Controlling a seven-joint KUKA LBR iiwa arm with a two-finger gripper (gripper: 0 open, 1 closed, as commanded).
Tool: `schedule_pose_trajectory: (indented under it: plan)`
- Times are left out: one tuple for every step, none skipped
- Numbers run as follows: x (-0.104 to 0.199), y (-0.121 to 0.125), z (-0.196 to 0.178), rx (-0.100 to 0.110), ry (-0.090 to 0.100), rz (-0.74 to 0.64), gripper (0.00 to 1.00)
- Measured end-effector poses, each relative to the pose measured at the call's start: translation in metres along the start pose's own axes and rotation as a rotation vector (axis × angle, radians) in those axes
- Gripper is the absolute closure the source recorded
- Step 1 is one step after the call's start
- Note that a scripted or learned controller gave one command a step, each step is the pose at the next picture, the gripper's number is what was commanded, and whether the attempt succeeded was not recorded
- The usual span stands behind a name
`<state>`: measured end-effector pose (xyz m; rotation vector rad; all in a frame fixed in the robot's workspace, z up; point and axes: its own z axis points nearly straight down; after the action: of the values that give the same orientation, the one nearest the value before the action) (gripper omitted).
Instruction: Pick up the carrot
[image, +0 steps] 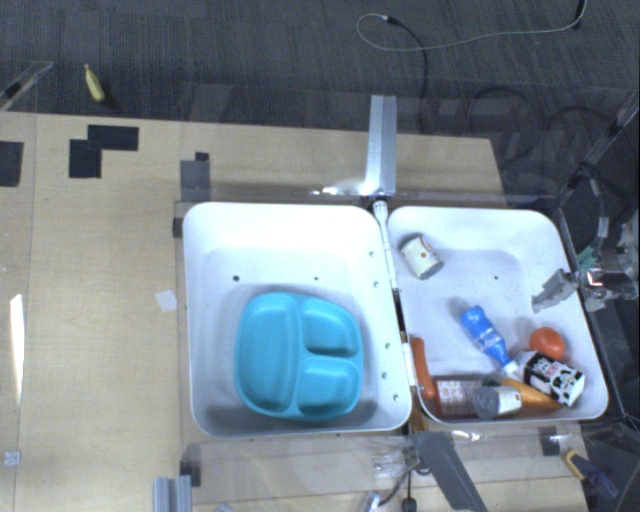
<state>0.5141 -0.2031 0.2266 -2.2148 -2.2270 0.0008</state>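
Note:
The carrot is a slim orange piece lying near the front right corner of the right bin. It is partly covered by a black-and-white patterned item and touches a brown bottle with a grey cap. My gripper hangs at the right bin's right wall. It is well behind the carrot and holds nothing that I can see.
A round orange-red object and a blue bottle lie between gripper and carrot. A red-orange stick lies along the right bin's left wall, a small white can at the back. The left bin holds a blue divided plate.

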Motion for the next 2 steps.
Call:
schedule_pose_trajectory:
  plan:
    - [-0.002,0.006,0.054,0.002,0.001,0.465,0.0]
    - [0.018,-0.027,0.009,0.0,0.001,0.468,0.0]
